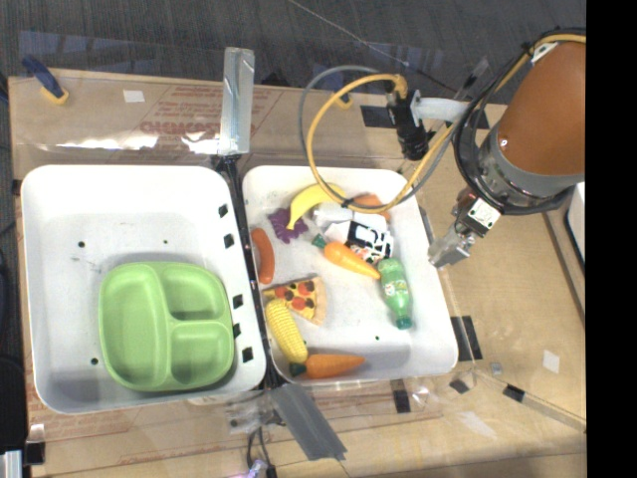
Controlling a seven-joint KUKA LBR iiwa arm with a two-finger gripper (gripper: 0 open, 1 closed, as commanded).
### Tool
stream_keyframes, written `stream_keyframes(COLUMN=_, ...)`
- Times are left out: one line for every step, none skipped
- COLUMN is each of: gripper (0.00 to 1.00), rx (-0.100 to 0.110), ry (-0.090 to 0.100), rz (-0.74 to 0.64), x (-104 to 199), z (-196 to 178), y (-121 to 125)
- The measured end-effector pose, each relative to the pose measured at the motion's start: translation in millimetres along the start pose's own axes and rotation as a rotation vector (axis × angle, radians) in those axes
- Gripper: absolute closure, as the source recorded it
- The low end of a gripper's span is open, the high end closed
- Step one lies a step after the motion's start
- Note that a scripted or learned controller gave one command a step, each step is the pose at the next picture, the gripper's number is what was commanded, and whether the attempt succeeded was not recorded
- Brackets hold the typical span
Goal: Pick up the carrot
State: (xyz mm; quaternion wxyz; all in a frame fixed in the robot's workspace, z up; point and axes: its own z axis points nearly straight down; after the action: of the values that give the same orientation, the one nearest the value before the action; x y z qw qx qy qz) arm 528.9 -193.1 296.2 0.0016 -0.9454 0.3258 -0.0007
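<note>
Carrot (350, 260) lies mid right bin (430, 317), touching the green bottle (395, 291); another carrot (332, 365) rests at the near wall. The pincer (453, 247) hangs outside the bin's right rim, grip state unclear. Approach step: next it must swing left and descend.

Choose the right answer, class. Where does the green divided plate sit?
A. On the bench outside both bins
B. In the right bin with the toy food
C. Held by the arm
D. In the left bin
D: the green plate lies flat in the left bin, while the toy food fills the right bin.
</note>
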Motion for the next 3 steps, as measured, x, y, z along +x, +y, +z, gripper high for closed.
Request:
stream_keyframes(gripper=1.00, rx=-0.002, ry=-0.012, rz=-0.057, x=37.0, z=74.9, y=-25.1)
stream_keyframes(gripper=1.00, rx=0.002, ry=0.000, rz=-0.231, x=52.0, z=39.7, y=-21.6)
stream_keyframes(gripper=1.00, rx=0.004, ry=0.003, rz=-0.411, x=85.3, z=26.5, y=-47.3)
